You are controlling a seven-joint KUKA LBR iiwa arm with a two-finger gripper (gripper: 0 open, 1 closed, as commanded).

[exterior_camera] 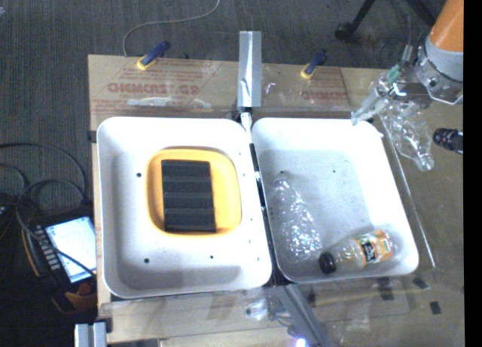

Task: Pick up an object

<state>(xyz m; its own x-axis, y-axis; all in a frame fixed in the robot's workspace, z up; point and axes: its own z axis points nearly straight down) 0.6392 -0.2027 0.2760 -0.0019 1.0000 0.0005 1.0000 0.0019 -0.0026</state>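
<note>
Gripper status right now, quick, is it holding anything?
Gripper: shut on a clear plastic bottle, lifted above the right bin's far right corner.

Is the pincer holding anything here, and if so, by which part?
It cannot be told. The pincer sits over the right bin's far right corner, with a clear plastic bottle just below it; a hold isn't visible.
</note>
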